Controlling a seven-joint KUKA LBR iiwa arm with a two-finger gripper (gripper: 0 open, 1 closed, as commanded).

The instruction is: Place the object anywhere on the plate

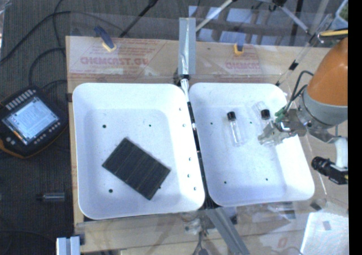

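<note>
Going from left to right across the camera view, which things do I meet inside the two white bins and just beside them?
Dark ribbed plate in the left bin → clear vial with black cap in the right bin → second clear vial → gripper → orange band of the arm.

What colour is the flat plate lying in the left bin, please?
Dark grey to black, with faint ridged lines across it; the plate shows in the camera view, tilted in the left bin.

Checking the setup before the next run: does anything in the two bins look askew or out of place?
Nothing looks spilled or damaged. The dark plate sits skewed in the left bin. Two clear vials lie on their sides in the right bin, one by the tool.
</note>
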